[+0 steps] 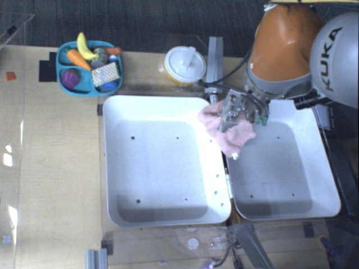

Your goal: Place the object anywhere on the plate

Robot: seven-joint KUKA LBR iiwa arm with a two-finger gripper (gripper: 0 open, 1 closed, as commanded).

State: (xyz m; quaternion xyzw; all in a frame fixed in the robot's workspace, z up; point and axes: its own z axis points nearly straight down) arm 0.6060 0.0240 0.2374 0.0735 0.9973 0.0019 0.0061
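A crumpled pink cloth [231, 133] hangs over the seam between the two white bins, near their far edge. My gripper [233, 115] reaches in from the right and sits right on top of the cloth, shut on its upper folds; the cloth droops below the fingers. The blue divided plate [63, 86] stands on the bench at the far left, beyond the left bin, and carries a toy banana [85, 47], a carrot [78, 59], a purple piece [70, 78] and a speckled block [106, 73].
The left bin [162, 161] and right bin [286, 172] lie side by side. A white lidded cup [185, 64] and a grey upright post [215, 52] stand behind the left bin. A black patch [47, 70] lies left of the plate.
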